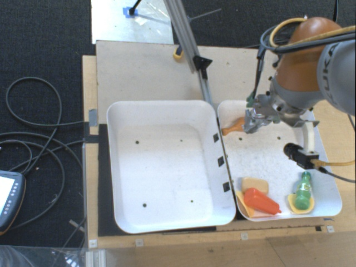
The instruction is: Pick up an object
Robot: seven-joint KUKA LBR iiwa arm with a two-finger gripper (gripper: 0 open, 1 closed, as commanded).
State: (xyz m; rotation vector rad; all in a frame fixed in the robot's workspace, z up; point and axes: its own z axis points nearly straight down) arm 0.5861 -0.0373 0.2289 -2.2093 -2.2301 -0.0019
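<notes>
My gripper (252,123) hangs over the far left corner of the right bin (334,204). A small orange object (231,128) pokes out to the left from under the gripper, close to the bin's left wall; whether it is touched or held cannot be made out. Along the near edge of the same bin lie a tan block (255,184), a red-orange object (262,202) and a green bottle (303,189) resting on a yellow piece (293,206).
The left bin (119,149) stands beside the right one, sharing a wall marked with black clips (221,161). A black fitting on a yellow cable (297,156) hangs over the right bin. A grey pole (186,32) slants across the back board.
</notes>
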